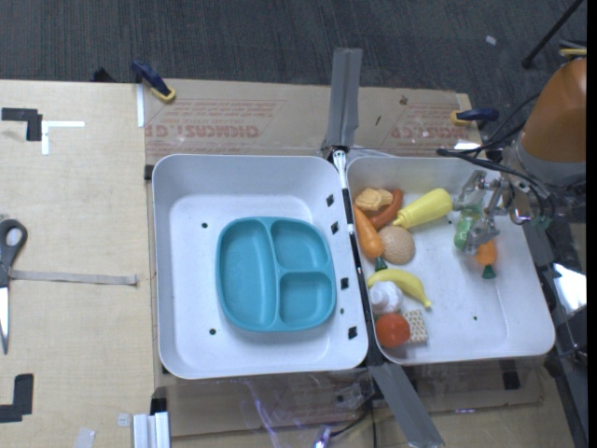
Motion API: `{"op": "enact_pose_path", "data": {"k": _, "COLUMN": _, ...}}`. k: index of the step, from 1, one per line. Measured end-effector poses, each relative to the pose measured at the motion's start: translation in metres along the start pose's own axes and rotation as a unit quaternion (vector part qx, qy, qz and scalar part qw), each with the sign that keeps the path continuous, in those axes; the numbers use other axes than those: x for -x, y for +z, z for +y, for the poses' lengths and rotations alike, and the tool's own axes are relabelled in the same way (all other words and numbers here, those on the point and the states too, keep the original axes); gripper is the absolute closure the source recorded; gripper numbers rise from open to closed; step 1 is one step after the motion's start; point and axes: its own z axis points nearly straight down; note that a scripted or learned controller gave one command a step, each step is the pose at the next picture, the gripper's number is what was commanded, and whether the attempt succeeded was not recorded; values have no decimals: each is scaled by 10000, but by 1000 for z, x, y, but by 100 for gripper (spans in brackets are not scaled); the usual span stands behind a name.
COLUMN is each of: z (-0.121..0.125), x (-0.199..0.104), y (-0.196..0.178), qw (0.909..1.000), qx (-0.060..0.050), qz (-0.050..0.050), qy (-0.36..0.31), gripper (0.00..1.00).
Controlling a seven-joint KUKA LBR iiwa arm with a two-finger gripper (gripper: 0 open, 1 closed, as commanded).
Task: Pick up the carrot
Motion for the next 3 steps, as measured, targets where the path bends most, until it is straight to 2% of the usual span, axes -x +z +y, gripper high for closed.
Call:
{"op": "enact_pose_path", "data": {"k": 1, "z": 0, "x": 0, "y": 0, "qw": 10000, "qx": 0, "qz": 0, "qy": 0, "gripper": 0}}
{"op": "enact_pose_path", "data": {"k": 2, "z": -3, "x": -23, "y": 11, "qw": 9978, "qx": 6, "qz": 29, "qy": -659, "gripper": 0}}
{"op": "enact_pose_path", "data": {"k": 3, "z": -2, "x": -20, "y": -1, "qw": 9977, "qx": -3, "qz": -8, "qy": -674, "gripper": 100}}
